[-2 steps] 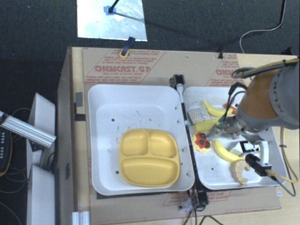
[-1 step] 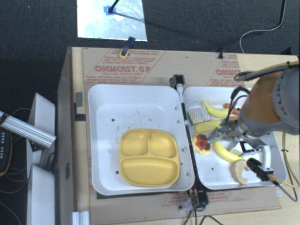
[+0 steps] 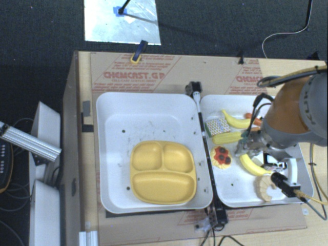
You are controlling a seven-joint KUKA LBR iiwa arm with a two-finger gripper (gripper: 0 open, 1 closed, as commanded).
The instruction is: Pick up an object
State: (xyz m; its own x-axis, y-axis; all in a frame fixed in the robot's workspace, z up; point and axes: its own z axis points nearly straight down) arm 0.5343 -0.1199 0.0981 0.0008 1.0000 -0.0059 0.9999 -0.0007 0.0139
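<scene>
The right bin [image 3: 233,196] holds several toy foods. One yellow banana [image 3: 233,120] lies near its back, and a second banana [image 3: 253,165] lies toward the front. A yellow corn-like piece [image 3: 226,137] and a grey checkered piece [image 3: 216,124] sit by the left wall. A red and yellow round piece [image 3: 221,157] is in the middle, and a pale bitten ring [image 3: 265,188] is at the front right. My gripper [image 3: 245,147] hangs low over the bin, just above the near banana and right of the corn-like piece. Nothing shows in its grasp.
The left bin [image 3: 115,111] holds a yellow divided plate [image 3: 163,171]. The arm's grey and orange body [image 3: 289,111] covers the right bin's back right part. A small orange piece [image 3: 248,116] peeks out beside it. A black divider [image 3: 204,137] runs between the bins.
</scene>
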